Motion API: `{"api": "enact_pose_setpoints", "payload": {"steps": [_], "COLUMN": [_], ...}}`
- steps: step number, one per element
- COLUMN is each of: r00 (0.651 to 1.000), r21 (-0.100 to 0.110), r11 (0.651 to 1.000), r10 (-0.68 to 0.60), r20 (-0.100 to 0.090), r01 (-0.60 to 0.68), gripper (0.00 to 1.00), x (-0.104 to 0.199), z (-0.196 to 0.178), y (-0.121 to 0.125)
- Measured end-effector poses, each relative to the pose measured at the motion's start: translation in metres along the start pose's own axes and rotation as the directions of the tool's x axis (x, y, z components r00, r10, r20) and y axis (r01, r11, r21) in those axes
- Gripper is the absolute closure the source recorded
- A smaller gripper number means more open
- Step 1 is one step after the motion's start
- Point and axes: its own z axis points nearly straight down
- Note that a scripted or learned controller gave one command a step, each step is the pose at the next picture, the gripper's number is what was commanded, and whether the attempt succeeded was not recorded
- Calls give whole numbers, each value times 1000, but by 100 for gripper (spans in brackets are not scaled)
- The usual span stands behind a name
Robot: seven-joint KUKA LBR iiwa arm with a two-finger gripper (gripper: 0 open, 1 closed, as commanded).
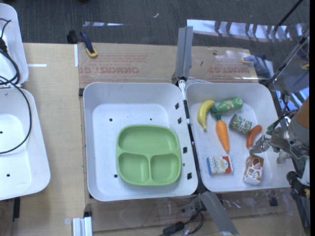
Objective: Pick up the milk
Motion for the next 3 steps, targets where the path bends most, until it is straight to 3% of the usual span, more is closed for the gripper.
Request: {"api": "enact_pose_setpoints", "payload": {"steps": [1,2,3], "r00": [959,960,909], "r21": [-5,-6,-6], "r11": [959,960,909], "r10": [-282,-279,-416], "r20": [5,6,9], "r01": [282,279,416], "gripper": [0,100,100], "x": [21,21,67], "z": [33,24,-110], "y": [-7,-6,23]}}
